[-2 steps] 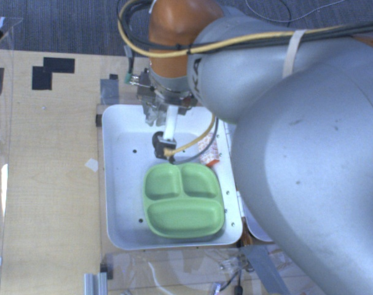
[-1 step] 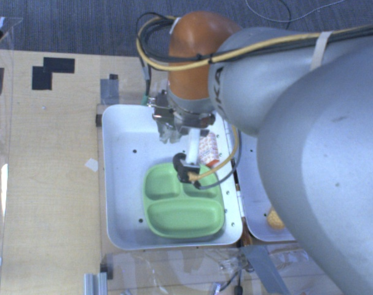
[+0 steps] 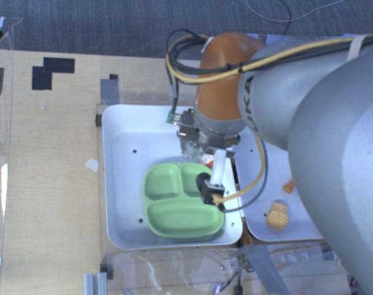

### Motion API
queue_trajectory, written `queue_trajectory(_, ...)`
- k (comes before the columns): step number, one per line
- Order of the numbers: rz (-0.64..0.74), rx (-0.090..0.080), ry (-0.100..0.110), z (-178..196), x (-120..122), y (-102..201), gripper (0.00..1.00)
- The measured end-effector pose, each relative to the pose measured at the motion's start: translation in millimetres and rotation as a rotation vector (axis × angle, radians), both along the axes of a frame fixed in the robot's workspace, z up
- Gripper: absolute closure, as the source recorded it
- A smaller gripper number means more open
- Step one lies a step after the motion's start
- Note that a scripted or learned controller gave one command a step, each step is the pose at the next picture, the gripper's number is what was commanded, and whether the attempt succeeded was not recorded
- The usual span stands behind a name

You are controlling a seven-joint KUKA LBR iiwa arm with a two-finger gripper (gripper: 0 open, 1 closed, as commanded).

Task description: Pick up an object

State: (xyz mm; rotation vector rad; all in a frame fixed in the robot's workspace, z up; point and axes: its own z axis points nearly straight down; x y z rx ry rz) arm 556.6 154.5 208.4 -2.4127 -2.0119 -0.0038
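Note:
A green divided plate (image 3: 177, 201) lies in the left bin (image 3: 121, 165), toward its front right. My gripper (image 3: 197, 147) hangs over the plate's far right corner, under the orange wrist band. A small red and white thing (image 3: 207, 160) peeks out just beside the gripper at the plate's far edge; most of it is hidden by the wrist. I see nothing between the gripper and the plate that is clearly held.
The right bin (image 3: 260, 226) holds a yellow corn cob (image 3: 277, 215) near its front and a small orange piece (image 3: 288, 187) behind it. The grey arm covers most of that bin. A divider wall runs between the two bins.

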Motion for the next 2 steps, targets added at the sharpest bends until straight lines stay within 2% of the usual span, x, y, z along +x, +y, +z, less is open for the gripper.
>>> queue_trajectory(1,0.059,0.0,0.0,4.4,-27.5,-51.8,1.0)
queue_trajectory(2,0.059,-0.001,0.001,-5.2,-57.8,-118.5,1.0)
